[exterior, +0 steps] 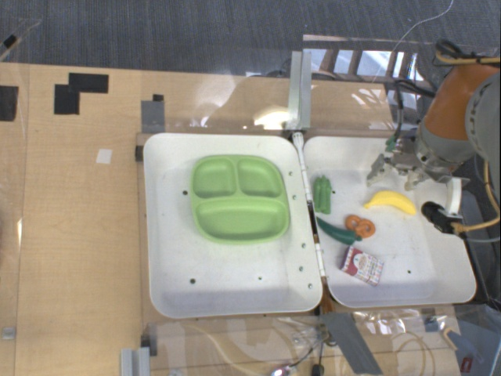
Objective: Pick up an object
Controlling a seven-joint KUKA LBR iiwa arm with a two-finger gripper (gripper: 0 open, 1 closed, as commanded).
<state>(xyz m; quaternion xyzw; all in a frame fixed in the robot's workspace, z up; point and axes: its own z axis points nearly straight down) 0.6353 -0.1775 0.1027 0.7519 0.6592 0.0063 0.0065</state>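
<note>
Wooden bench, two white bins; right bin (438, 284) holds the objects. Gripper (397, 177) hovers just above the banana (391, 202), jaws spread, nothing between them. Risk: the curved banana rolls off one finger, or the descent lands past its upper edge.

Light was bright and even, falling from overhead. Glare flared white on the table (94, 210) just beyond the far rims of the two bins, at their join. The left bin (168, 288) showed soft grey shading along its near rim. Focus was slightly soft throughout.
</note>
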